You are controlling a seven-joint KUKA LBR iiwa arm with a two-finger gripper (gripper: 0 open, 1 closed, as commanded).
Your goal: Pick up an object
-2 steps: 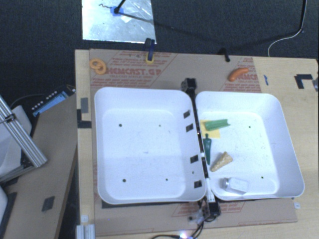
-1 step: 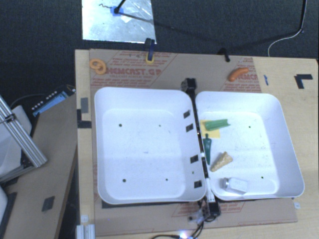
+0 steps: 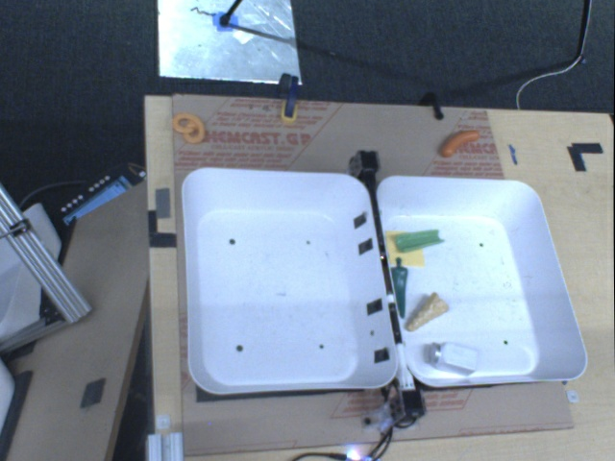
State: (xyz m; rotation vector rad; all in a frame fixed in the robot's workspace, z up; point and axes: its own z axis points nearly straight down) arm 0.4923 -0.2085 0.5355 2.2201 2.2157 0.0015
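The right bin holds several small objects near its left wall. A green and yellow flat piece lies toward the middle left. Below it a dark green carrot-shaped piece points down along the wall. A tan wedge rests just right of that. A clear, whitish small bottle lies on its side near the front edge.
The left bin sits beside the right one, joined by a black hinge strip. On the cardboard base behind the bins lie an orange sausage-like toy, an orange ring and a yellow-blue clamp.
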